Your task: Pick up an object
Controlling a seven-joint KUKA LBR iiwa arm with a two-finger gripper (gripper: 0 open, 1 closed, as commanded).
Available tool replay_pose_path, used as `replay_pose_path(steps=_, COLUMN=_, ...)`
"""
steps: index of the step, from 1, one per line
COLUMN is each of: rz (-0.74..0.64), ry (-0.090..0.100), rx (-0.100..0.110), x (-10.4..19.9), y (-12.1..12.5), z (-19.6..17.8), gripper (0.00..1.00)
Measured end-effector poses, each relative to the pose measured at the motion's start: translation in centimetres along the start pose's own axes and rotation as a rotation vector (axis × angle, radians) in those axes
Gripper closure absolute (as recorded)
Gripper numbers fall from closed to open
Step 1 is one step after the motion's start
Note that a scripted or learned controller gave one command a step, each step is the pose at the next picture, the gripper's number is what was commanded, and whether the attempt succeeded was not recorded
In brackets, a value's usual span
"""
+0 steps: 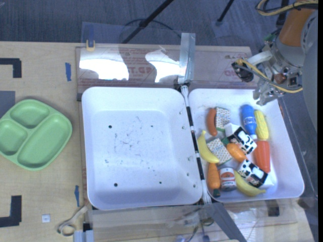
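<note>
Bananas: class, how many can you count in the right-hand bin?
3. One banana lies by the far right wall beside the blue bottle, one along the left wall, one at the near edge. The pile may hide more.

Toys heaped in the right bin, left bin alongside, divided plate far left

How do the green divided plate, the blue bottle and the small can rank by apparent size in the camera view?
1. green divided plate
2. blue bottle
3. small can, though it is close to the bottle, so unsure.
</note>
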State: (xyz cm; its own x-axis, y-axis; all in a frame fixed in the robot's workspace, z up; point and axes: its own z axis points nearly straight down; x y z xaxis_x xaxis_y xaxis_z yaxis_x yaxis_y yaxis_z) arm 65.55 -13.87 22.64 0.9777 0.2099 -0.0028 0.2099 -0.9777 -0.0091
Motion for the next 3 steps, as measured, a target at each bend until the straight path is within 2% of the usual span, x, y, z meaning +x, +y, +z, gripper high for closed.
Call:
replay_pose_path(steps=2, rz=-0.002, ry=0.001, rx=0.003, x=0.1, y=-0.1, z=-1.8, gripper=1.0)
replay_pose_path(steps=3, rz=-0.078, ry=0.002, rx=-0.009, x=-0.9, y=4.7, z=-2.1, gripper=1.0)
